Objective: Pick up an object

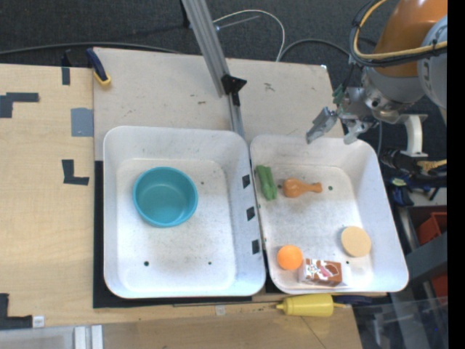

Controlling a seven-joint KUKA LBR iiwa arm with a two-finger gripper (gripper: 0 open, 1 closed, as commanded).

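Observation:
My gripper point(336, 129) hangs over the far rim of the right bin point(385, 195), its two fingers spread apart with nothing between them. Below it in that bin lie a green pickle-shaped piece point(266, 182) by the left wall and an orange-brown drumstick-like toy point(301, 188) near the middle. Toward the front sit an orange ball point(290, 257), a red and white packet point(322, 271) and a tan round disc point(356, 241). A teal bowl point(166, 196) stands in the left bin point(116, 267).
A yellow bottle point(308, 306) lies on the bench just in front of the right bin. A slanted grey metal pole point(211, 42) rises from the divider between the bins. A blue and yellow clamp point(99, 67) lies at the back left. Cables hang around the arm at right.

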